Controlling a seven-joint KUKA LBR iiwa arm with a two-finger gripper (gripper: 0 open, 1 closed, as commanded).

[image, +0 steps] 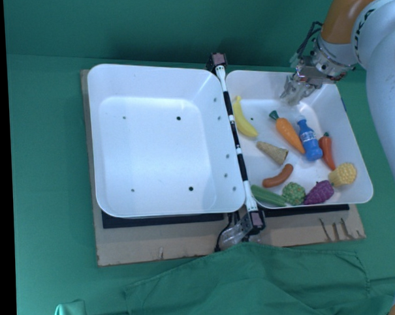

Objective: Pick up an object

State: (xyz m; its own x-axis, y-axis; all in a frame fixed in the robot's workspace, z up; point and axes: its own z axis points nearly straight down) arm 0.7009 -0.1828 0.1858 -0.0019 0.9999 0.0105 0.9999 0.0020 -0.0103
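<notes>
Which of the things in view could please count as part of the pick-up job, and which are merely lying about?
Part of the job:
pincer
banana
big carrot
blue bottle
small carrot
sausage
corn cob
grapes

Lying about:
left bin
green cloth
cardboard

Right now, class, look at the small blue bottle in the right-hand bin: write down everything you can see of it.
The small blue bottle is a toy-sized, glossy, plastic-looking piece with a white cap and a pale label band around its middle. It lies on its side on the floor of the right white bin, cap pointing toward the far wall. The larger orange carrot lies close on its left, the smaller orange carrot on its right; contact with either cannot be made out.
</notes>
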